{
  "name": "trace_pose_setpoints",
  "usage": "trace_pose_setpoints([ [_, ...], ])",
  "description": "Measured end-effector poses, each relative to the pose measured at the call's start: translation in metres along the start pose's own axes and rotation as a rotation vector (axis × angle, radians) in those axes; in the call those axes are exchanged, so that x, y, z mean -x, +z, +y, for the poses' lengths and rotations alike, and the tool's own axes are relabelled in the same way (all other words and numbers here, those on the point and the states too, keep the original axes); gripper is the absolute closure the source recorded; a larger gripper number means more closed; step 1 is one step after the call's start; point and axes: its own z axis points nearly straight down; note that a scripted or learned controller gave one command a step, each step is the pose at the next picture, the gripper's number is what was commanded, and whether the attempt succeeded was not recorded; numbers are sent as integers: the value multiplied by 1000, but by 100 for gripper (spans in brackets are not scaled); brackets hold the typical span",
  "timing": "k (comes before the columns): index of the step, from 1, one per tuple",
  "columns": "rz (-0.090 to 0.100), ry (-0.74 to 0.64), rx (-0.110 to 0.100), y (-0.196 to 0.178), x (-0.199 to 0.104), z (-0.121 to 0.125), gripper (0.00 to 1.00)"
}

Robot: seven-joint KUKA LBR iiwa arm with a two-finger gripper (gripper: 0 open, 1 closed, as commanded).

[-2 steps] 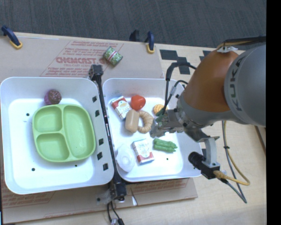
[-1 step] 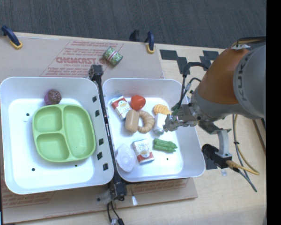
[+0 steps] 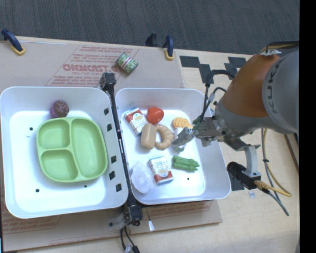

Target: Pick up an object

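The brown board (image 3: pixel 89 62) at the bench's back edge has red writing that looks like "CHEMCAST". The claw (image 3: pixel 182 139) hangs low near the right wall of the right bin (image 3: pixel 213 181), its fingers a little apart with nothing between them. The green bean pod (image 3: pixel 185 164) lies just in front of it, the yellow corn (image 3: pixel 180 123) just behind.

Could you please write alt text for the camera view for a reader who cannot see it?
The arm's end effector hangs low in the right bin among toy foods: a red tomato, a croissant, green pea pods and small cartons. The left bin holds a green divided plate and a purple ball.
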Motion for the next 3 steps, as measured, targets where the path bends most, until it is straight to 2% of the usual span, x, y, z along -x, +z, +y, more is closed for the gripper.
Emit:
trace_pose_setpoints([
  [1,0,-3,0,115,-8,28,0],
  [2,1,-7,-5,105,-8,28,100],
  [3,0,-8,-5,105,-8,28,0],
])
